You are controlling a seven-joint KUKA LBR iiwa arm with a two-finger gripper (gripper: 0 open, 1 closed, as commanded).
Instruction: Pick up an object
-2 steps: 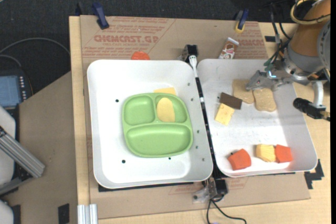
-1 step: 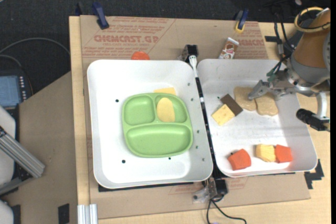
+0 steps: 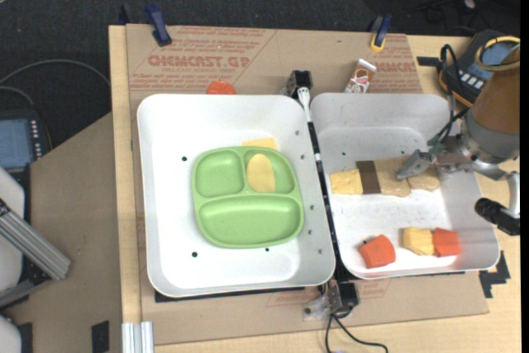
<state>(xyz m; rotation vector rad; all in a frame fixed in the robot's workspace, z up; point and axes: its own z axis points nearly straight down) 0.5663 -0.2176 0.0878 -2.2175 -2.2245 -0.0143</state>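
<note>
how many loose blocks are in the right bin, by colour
yellow blocks: 2
orange-red blocks: 2
brown blocks: 1
tan blocks: 1
total: 6

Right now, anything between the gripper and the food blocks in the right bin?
Nothing visible. The two-finger gripper sits low in the right white bin, right at the tan flat piece, beside the dark brown block and pale yellow block.

Arm [image 3: 496, 107] cut off at right edge; hand [image 3: 417, 165] blurred; yellow piece [image 3: 259, 144] partly hidden behind green tray [image 3: 245, 219].
</note>
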